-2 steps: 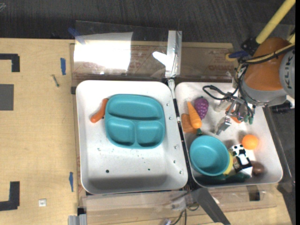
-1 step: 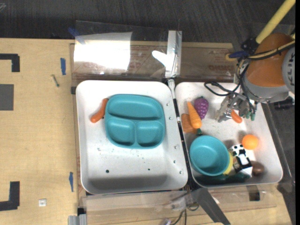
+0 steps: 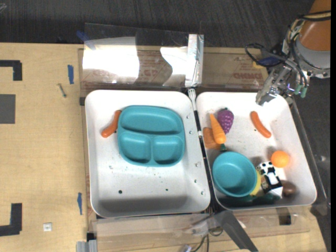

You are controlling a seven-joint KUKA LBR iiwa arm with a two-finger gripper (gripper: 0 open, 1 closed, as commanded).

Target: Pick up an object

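Teal bowl point(image 3: 234, 174) sat at near edge of right bin point(image 3: 300, 140). Sausage point(image 3: 260, 124) lay beyond bowl, toward far right corner. Gripper point(image 3: 268, 95) hovered just past sausage, nothing held; opening state: cannot tell. Judged approach stage; next move calls for descent onto sausage.

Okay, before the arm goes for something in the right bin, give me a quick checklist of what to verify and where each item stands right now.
1. Gripper carrying nothing: ok, it is above the right white bin's far corner.
2. Finger opening: cannot tell.
3. Orange sausage-shaped toy lies apart from neighbours: ok.
4. Purple grape bunch free of the orange carrot: not ok, they touch.
5. Small orange ball clear of the teal bowl: ok.
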